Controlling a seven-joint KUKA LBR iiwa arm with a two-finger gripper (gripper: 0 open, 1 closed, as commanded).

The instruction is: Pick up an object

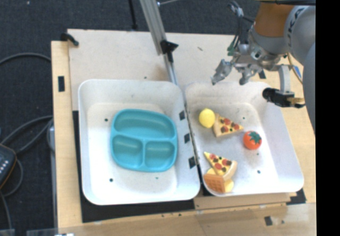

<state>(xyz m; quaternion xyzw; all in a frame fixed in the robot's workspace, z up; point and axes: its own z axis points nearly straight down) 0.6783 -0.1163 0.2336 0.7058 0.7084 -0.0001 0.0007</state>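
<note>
We judge the pizza slice [227,126], lying in the right bin [276,123] below and slightly left of our empty, spread-fingered gripper [234,74], as light, stiff and slick, best pinched across its crust, long axis running left-right, tip pointing right toward the tomato [253,140].

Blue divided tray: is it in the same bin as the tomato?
No. The blue divided tray lies in the left bin, while the tomato sits in the right bin with the pizza slices.
</note>
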